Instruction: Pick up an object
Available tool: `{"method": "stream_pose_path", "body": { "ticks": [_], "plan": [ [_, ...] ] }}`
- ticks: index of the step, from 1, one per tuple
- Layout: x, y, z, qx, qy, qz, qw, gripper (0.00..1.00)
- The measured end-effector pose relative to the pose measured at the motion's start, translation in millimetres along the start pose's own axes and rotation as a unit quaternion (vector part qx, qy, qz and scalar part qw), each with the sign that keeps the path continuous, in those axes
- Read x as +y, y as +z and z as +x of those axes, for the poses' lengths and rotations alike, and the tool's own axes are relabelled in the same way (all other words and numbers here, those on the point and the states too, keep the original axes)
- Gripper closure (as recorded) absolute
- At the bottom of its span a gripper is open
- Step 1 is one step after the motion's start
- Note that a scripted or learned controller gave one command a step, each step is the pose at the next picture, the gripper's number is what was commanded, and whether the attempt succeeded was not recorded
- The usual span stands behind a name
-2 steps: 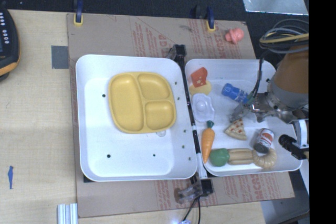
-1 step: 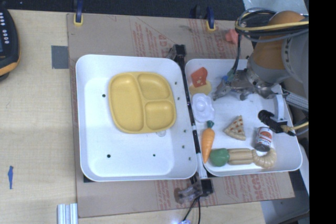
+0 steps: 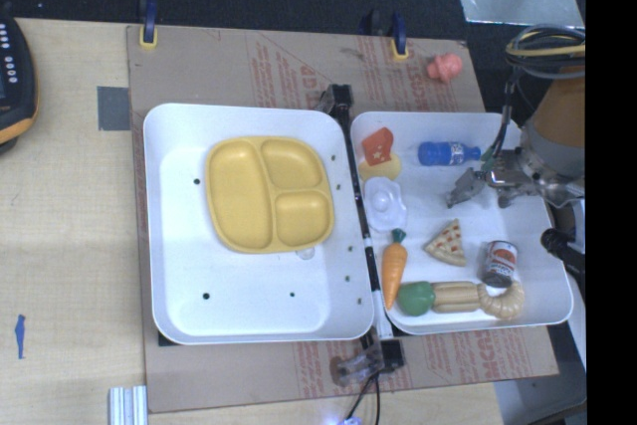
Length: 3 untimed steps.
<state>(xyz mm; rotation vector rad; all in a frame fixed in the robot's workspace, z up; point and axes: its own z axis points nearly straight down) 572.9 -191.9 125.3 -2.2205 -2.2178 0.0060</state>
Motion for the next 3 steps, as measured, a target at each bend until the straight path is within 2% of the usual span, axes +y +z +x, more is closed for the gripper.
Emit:
{"method": "stream_pose_path", "body": {
  "ticks": [1,2,3],
  "plan": [
    [-54.2,36.1,40.2,0.002,-0.002,0.003,1.0,0.0],
    [-51.0,23.4,37.1,0.0,-0.002,0.0,1.0,1.0],
    [-15.8,-72.4,138.4,0.002,-0.008,-0.007,0.9999,1.0]
  ]
}}
